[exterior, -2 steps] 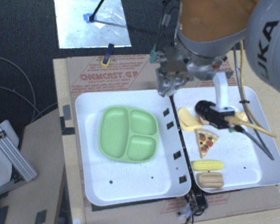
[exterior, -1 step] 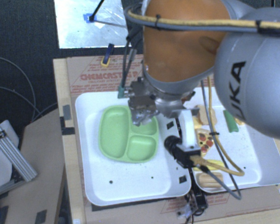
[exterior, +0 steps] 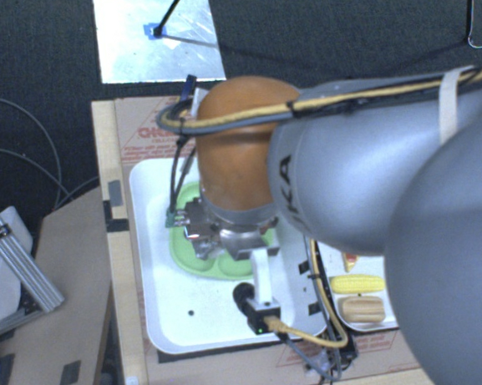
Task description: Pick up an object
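the pincer (exterior: 214, 242) hangs directly over the green object (exterior: 198, 260), which spreads flat beneath it; whether it is spread, i cannot tell.

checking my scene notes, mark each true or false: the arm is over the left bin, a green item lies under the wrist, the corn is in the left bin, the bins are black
1. The arm is over the left bin: true.
2. A green item lies under the wrist: true.
3. The corn is in the left bin: false, it lies in the right bin, beside a tan bun-like item.
4. The bins are black: false, they are white.
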Robot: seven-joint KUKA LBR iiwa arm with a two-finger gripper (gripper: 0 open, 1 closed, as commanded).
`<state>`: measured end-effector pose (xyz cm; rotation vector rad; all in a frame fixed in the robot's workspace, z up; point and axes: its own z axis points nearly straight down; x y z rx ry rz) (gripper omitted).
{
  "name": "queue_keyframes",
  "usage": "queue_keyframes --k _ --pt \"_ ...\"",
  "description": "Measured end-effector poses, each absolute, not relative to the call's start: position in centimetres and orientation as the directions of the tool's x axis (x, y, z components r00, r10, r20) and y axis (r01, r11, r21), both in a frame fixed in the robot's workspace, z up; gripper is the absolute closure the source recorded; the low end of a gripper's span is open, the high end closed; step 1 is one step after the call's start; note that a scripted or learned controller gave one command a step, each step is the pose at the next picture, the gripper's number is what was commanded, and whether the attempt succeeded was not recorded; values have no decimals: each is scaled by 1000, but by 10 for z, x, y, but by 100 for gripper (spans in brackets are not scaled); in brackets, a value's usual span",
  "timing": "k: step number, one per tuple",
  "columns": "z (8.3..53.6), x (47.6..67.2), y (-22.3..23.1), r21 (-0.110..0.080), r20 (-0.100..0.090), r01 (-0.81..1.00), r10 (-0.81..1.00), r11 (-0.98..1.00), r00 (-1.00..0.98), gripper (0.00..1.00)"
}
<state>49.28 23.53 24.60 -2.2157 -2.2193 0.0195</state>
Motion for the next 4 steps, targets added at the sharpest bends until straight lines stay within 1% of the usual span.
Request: queue_keyframes --k 1,2,3,4 --pt "494 544 234 21 8 1000 1000 5 -5 100" --pt "421 486 225 -7 -2 1000 1000 6 -6 100" --pt "285 534 234 -8 -5 1000 1000 -1 1 100" --pt "314 485 235 0 2 1000 1000 6 -6 100"
